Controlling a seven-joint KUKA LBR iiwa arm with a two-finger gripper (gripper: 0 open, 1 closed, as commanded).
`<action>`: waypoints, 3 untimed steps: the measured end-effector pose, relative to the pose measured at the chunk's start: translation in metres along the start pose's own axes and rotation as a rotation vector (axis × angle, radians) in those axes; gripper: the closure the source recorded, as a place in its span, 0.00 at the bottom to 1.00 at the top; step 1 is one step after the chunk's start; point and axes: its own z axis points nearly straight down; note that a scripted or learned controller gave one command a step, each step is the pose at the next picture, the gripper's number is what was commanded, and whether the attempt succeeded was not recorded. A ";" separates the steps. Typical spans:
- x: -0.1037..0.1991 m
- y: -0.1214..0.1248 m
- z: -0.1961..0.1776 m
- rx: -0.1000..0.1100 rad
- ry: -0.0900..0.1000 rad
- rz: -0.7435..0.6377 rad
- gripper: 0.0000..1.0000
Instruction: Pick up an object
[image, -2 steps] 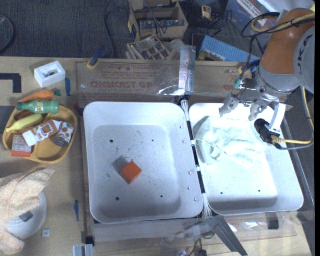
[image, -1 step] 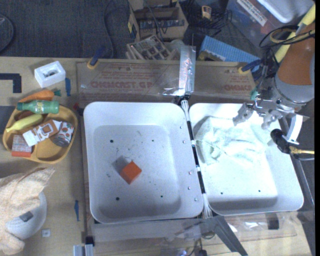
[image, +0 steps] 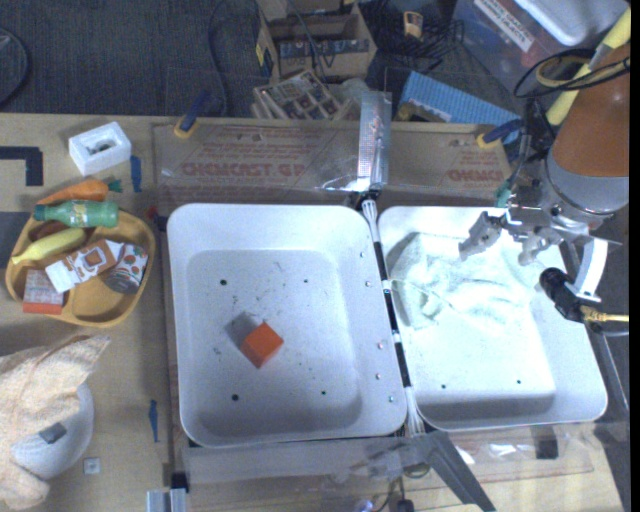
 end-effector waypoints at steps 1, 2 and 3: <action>0.015 -0.055 0.102 -0.001 0.000 -0.071 0.00; -0.072 -0.011 0.143 -0.009 -0.001 0.088 0.00; -0.085 0.054 0.144 -0.006 -0.001 0.008 0.00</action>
